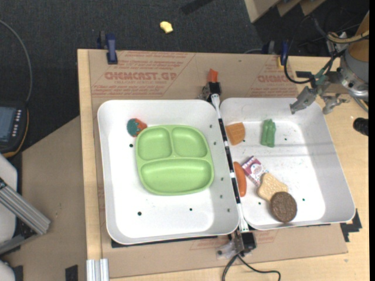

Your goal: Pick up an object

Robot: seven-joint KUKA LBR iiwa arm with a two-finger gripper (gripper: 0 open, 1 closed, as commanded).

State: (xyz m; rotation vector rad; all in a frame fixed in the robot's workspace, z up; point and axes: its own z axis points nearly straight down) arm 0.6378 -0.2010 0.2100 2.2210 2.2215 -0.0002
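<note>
The bench bears two white bins side by side.

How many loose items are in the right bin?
6: orange piece and green block at the far end; carrot along the divider; wrapper, cracker and brown cookie nearer the front.

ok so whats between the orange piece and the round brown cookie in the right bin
In the camera view, a small pink-and-white packet and a tan cracker lie between the orange piece and the round brown cookie.
</note>
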